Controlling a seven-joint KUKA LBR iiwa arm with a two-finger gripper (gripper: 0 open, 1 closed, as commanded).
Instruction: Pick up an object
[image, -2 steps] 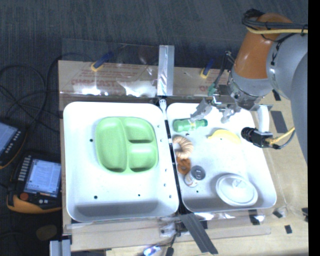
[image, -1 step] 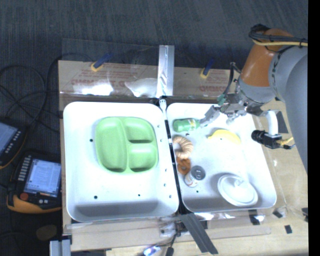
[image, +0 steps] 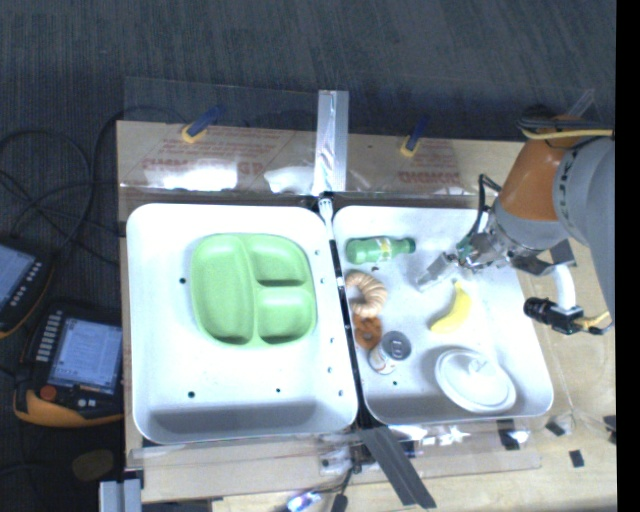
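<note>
My claw (image: 437, 270) hangs in the right bin (image: 520, 330), just above the banana (image: 452, 310), near the bottle (image: 379, 249); I can't tell its state.

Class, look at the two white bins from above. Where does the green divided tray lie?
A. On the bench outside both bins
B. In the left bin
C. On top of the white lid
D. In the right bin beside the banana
B: the green divided tray lies flat inside the left bin, while the banana sits in the right bin.
</note>
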